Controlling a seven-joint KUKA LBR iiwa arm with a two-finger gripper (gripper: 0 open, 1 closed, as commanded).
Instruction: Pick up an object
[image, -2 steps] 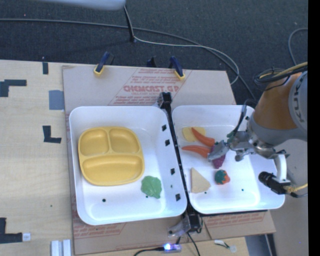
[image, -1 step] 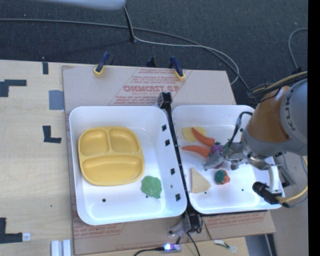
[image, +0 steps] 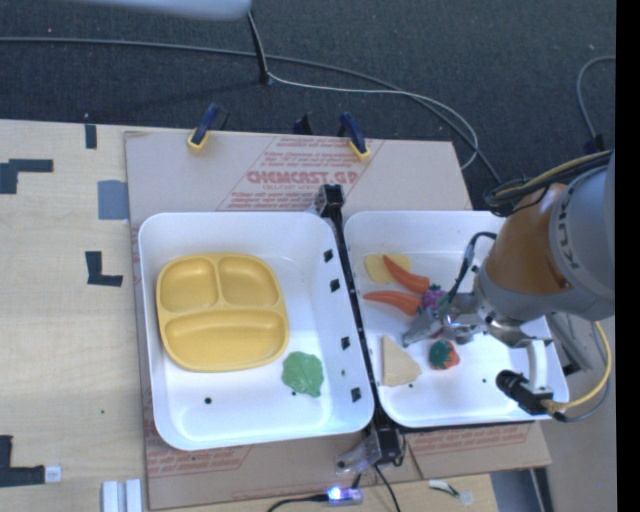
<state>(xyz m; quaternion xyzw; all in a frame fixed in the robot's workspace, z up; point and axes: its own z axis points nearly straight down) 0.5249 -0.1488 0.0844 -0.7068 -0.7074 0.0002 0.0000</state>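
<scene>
A: What is seen on the desk (image: 60, 300)?

B: Two white bins are set side by side. In the left bin (image: 165, 240) a yellow divided plate (image: 221, 310) is laid flat, and a green leafy piece (image: 302, 373) is placed just beside its lower right corner, nearer the front wall.

A: And in the right bin (image: 440, 405)?

B: Several small food toys are gathered in its left half. A pale yellow piece (image: 377, 267) is found near the back, with an orange carrot-like piece (image: 405, 273) lying against it. A second orange piece (image: 393, 299) is laid just in front of those. A beige wedge (image: 399, 362) is placed toward the front, beside the divider. A small purple item (image: 432, 297) is seen next to the arm's tip.

A: Where is the claw?

B: The claw (image: 432, 330) is lowered into the right bin, reached in from the right. A small red and green item (image: 444, 354) is seen directly at its tip, touching or nearly so. Whether the claw is spread or pinched together cannot be told, and it cannot be said that anything is gripped.
</scene>
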